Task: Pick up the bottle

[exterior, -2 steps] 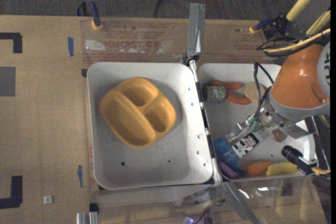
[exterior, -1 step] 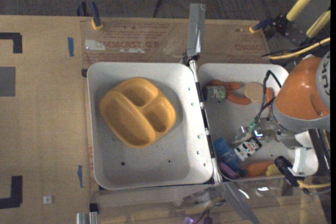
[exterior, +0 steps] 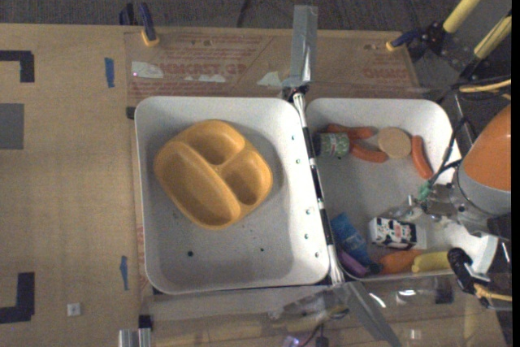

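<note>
Nearest to us, along the front wall of the right shallow white bin (exterior: 439,111), we see a purple object (exterior: 355,262), an orange carrot-like piece (exterior: 398,261) and a yellow piece (exterior: 432,260) lying in a row. Just behind them lies a blue plastic bottle (exterior: 348,232), close to the bin's left wall, and beside it a small white carton with black patches (exterior: 394,232). The grey arm's hand (exterior: 429,203) hangs over the bin's right side, near the carton and apart from the bottle; we cannot tell how it stands. Farther back lie a green can (exterior: 333,145), orange sausage-shaped pieces (exterior: 370,153) and a tan round disc (exterior: 395,142). In the left white bin (exterior: 162,256) rests a yellow three-part plastic plate (exterior: 213,172). Both bins sit on the brown cardboard-covered table (exterior: 65,175).
</note>
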Motion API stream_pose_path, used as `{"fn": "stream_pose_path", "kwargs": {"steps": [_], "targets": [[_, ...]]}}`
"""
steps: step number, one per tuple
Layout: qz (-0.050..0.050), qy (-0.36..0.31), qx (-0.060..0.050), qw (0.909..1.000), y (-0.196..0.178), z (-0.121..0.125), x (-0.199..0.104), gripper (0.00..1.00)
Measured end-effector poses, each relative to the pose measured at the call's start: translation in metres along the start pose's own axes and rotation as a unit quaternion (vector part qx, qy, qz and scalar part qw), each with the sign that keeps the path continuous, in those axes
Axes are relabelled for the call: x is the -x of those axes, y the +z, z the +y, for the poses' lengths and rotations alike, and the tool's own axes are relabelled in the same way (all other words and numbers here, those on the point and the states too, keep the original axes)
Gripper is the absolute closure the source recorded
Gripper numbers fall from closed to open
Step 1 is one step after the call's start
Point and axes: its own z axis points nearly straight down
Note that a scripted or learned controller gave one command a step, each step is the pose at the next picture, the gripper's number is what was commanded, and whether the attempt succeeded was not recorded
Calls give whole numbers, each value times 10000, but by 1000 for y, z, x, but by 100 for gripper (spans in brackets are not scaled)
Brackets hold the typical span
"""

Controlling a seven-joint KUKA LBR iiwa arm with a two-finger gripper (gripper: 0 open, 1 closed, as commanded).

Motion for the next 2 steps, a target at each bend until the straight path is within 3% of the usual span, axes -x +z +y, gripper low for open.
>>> {"fn": "stream_pose_path", "kwargs": {"steps": [1,2], "targets": [[137,728,-29,9972,-1,7,7,0],[137,729,-31,9972,-1,7,7,0]]}}
